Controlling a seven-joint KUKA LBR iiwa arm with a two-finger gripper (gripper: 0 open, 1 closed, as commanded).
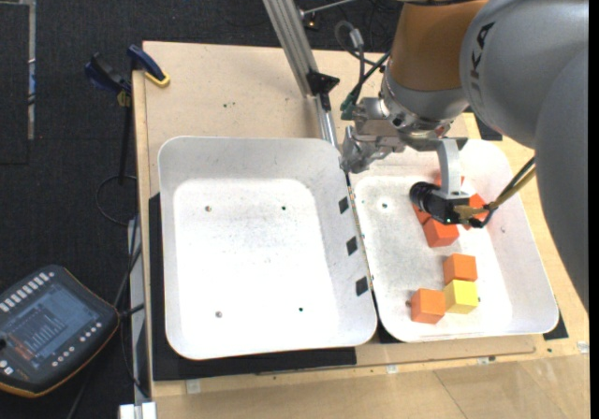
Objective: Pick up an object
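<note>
A pale wooden tabletop (234,80) carries two shallow white plastic bins side by side: the left white bin (243,249) and the right white bin (388,263).

The grey robot arm with its orange band (524,52) reaches in from the right, and its metal claw (352,161) hangs over the far end of the ridge where the two bins meet. Nothing can be seen in its grip, and at this angle I cannot tell whether the claw is apart or together.

The things to pick all lie in the right bin, well apart from the claw.
- A larger orange wooden block (442,234) sits near the middle of that bin, partly covered from above by the robot's own hardware.
- A small orange wooden cube (460,267) lies nearer the camera.
- A small yellow wooden cube (463,296) lies just beside it.
- A second small orange cube (426,306) sits to the yellow one's left (these three huddle close, seemingly touching).

A grey handheld control pendant (47,328) rests off the tabletop at the lower left.
</note>
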